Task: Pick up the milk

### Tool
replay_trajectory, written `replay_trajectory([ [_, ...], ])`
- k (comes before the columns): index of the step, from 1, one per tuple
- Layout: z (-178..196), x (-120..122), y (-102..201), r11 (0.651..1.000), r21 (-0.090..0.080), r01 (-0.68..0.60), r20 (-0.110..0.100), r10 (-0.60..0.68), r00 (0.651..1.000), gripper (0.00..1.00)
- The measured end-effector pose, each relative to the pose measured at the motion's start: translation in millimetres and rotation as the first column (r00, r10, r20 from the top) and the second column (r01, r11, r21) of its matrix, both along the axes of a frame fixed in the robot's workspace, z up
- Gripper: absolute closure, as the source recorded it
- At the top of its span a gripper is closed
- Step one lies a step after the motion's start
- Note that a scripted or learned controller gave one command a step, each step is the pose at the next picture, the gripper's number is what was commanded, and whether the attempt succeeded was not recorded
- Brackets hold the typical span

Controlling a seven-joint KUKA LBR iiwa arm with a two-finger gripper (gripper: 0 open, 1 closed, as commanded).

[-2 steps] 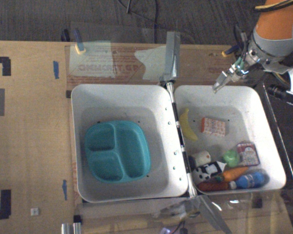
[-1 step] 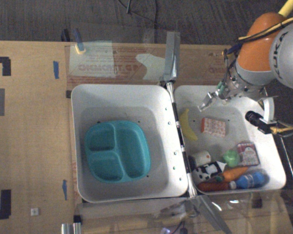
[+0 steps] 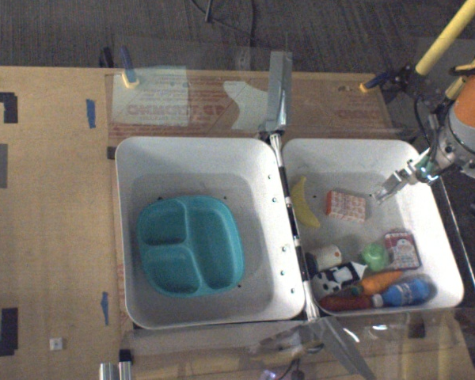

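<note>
Milk [image 3: 340, 276], a cow-patterned carton, is seen lying in the right bin [image 3: 364, 153] near its front left corner, touching a white cup [image 3: 327, 256] behind it and a red bottle [image 3: 344, 302] in front; a carrot [image 3: 380, 281] and blue bottle [image 3: 406, 293] lie just beside; the pincer [image 3: 386, 188] is seen spread, gripping nothing, over the bin's right part, well apart from the milk; a teal plate [image 3: 189, 245] is seen in the left bin [image 3: 190, 153].

A wooden bench [image 3: 47, 236] carries two white bins. The right bin [image 3: 364, 153] lies under the claw [image 3: 388, 187]; the left bin [image 3: 190, 153] sits well beyond it, touching the first.
</note>
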State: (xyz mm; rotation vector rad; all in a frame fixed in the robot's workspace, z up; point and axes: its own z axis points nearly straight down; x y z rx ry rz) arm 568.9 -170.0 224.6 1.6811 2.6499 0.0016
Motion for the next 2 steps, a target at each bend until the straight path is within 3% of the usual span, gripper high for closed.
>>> replay_trajectory([
  [1,-51.5,11.6,24.6,0.971,0.001,-0.237,-0.001,0.237,0.971,0.0],
  [2,19.9,55.1,40.4,0.856,-0.005,-0.517,0.004,0.517,0.856,0.0],
])
